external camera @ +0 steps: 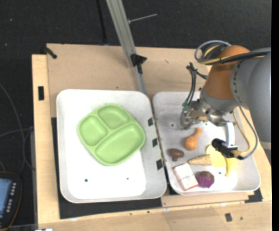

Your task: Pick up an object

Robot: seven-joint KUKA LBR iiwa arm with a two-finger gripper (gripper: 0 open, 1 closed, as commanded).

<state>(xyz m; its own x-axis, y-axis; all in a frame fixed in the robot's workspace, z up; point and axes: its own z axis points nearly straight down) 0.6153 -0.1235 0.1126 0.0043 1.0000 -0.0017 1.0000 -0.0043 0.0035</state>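
Observation:
My gripper (188, 121) hangs low over the upper middle of the right bin (166, 105), on the grey arm with the orange band (220, 81). Just below and to its right lies an orange gourd-shaped toy (193, 139), close to the gripper but apart from it. Nearer the front lie a brown oval piece (176, 153), a waffle cone (200, 161), a yellow banana (224, 160), a white and pink box (185, 176) and a purple piece (205, 179). A black part (222, 146) of the wrist overlaps the banana.
The left bin (67, 177) holds a green divided plate (111, 134) at its middle. A metal pole (122, 30) slants up from the gap between the bins. Cables loop beside the wrist at the right.

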